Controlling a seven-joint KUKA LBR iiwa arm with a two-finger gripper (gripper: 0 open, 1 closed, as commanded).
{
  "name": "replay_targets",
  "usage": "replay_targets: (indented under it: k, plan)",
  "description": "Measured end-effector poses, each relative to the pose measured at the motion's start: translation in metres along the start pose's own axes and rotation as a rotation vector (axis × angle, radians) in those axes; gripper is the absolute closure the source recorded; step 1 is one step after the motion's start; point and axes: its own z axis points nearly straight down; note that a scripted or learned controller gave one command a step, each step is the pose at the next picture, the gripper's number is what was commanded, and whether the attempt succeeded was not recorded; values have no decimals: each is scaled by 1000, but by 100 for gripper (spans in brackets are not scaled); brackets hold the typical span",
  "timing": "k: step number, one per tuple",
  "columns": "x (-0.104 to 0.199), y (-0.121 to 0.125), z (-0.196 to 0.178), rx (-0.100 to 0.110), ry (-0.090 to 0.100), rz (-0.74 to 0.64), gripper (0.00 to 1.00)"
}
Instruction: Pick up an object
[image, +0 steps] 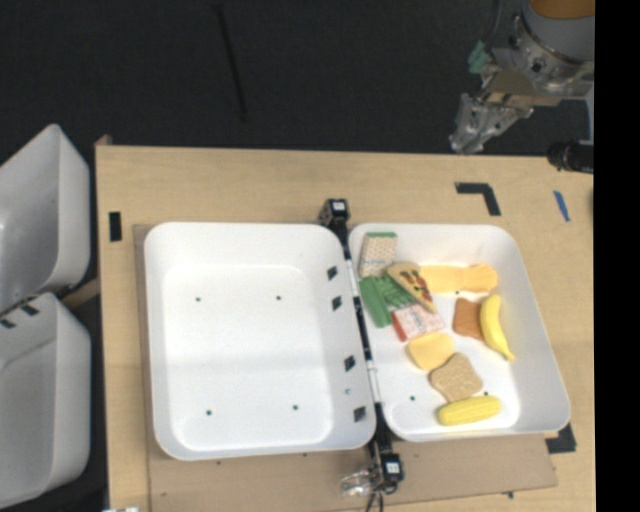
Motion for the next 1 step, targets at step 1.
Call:
replay_targets:
  k: [1]
  plan:
    - [-16, -2, -65, 0, -1, 6, 100]
